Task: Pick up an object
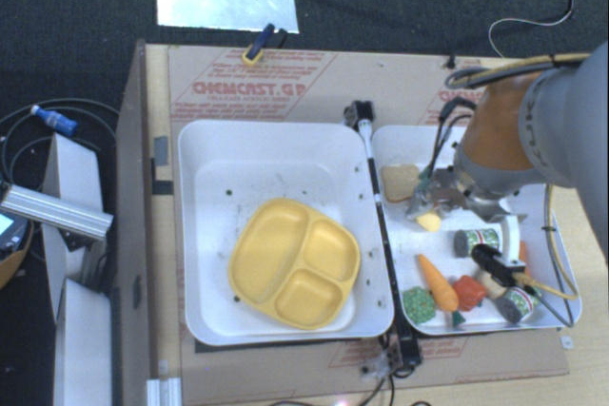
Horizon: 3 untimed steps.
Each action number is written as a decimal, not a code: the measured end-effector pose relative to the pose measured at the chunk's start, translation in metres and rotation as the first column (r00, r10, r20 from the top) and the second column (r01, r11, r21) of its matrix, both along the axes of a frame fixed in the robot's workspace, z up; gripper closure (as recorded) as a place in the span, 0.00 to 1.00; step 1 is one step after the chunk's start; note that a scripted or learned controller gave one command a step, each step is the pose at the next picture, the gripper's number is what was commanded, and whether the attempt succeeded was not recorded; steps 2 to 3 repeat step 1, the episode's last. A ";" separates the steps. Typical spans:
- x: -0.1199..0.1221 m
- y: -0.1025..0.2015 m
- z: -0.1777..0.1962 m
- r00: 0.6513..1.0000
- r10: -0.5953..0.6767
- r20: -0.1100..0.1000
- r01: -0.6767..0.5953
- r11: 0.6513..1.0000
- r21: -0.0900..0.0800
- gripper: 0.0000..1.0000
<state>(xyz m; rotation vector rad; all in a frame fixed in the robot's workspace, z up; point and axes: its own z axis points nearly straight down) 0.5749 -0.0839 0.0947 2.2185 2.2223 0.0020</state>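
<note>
One glossy yellow three-compartment tray (295,263); tapered orange carrot (437,281) opposite bin.

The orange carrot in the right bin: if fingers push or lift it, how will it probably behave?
The carrot looks like smooth, rigid plastic, so it probably stays stiff and light. Its round, tapered shape may roll or slip. The green piece and red piece crowd it, so a push may move them.
</note>
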 end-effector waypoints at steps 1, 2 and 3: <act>0.005 0.053 0.117 1.000 0.003 0.004 -0.003 1.000 0.001 1.00; 0.005 0.053 0.117 1.000 0.003 0.004 -0.003 1.000 0.001 1.00; 0.005 0.053 0.117 1.000 0.003 0.004 -0.003 1.000 0.001 1.00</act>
